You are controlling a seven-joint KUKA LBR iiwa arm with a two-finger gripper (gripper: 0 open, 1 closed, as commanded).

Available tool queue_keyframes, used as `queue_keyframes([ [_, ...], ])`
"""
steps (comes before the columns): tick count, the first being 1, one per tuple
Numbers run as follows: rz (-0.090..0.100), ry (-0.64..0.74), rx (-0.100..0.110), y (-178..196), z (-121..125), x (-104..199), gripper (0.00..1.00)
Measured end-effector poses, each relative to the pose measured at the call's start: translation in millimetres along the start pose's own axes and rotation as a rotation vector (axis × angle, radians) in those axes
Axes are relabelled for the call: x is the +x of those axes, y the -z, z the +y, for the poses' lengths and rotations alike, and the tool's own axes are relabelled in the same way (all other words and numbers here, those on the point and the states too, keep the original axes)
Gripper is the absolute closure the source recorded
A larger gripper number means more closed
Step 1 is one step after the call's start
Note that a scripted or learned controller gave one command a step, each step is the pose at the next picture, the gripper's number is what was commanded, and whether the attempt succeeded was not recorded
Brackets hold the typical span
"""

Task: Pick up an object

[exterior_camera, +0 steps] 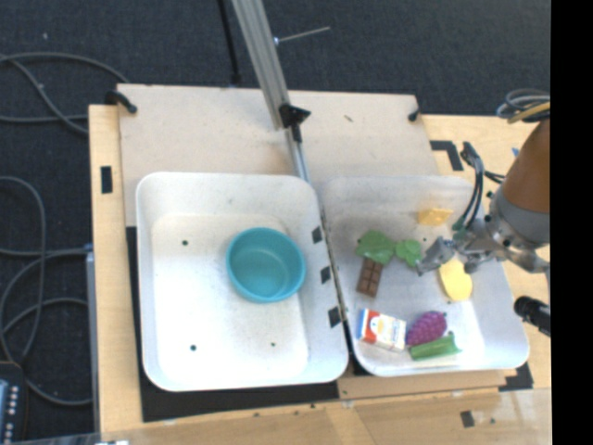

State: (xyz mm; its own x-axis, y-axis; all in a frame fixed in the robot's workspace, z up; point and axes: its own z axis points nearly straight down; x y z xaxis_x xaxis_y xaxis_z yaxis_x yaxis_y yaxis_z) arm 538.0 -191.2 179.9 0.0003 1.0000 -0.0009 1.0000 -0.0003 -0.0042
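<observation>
Lowest in view, a green pod-shaped toy (434,348) lies against purple grapes (426,325) in the right bin (500,341). Just above them the gripper (443,256) hovers beside a smooth yellow lemon-like toy (455,284), nothing seen between its fingers; their spacing I cannot tell. Best to centre over that rounded plastic before descending, since it may roll.

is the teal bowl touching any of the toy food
Apart. The camera view shows the teal bowl alone in the left bin, with the bin walls between it and the nearest brown chocolate bar.
</observation>
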Motion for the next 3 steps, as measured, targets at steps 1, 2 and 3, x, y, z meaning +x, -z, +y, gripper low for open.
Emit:
queue_keyframes([
  [1, -0.001, -0.001, -0.001, -44, 4, -4, 0.00],
  [2, -0.002, -0.001, -0.004, -80, 4, -6, 0.00],
  [3, -0.001, -0.006, -0.009, -68, 5, -6, 1.00],
])
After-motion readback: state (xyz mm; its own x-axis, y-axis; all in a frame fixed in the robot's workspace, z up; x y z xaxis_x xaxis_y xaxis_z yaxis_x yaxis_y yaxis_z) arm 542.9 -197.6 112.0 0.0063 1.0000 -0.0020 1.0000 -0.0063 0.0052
